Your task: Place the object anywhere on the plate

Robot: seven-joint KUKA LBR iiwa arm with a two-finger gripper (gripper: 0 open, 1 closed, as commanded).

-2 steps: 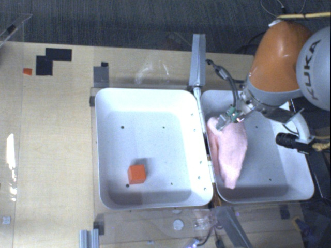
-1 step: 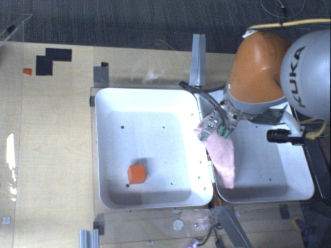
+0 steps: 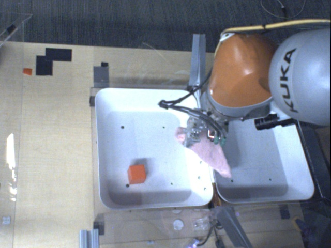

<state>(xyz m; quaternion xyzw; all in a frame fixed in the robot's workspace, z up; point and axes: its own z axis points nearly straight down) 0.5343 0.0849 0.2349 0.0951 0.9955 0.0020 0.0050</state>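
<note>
The jaws [image 3: 206, 133] are gripping a pink cloth [image 3: 209, 154], which is hanging limp over the rim between the left bin [image 3: 119, 138] and the right bin [image 3: 269, 185]. An orange cube [image 3: 137, 174] is sitting in the left bin, well apart, and the cloth is being held clear, probably for carrying

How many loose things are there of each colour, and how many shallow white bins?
Small orange cube in the left bin: 1
Soft pink cloth-like object hanging below the gripper, over the divide between the bins: 1
Shallow white bins: 2
Total: 4
</note>
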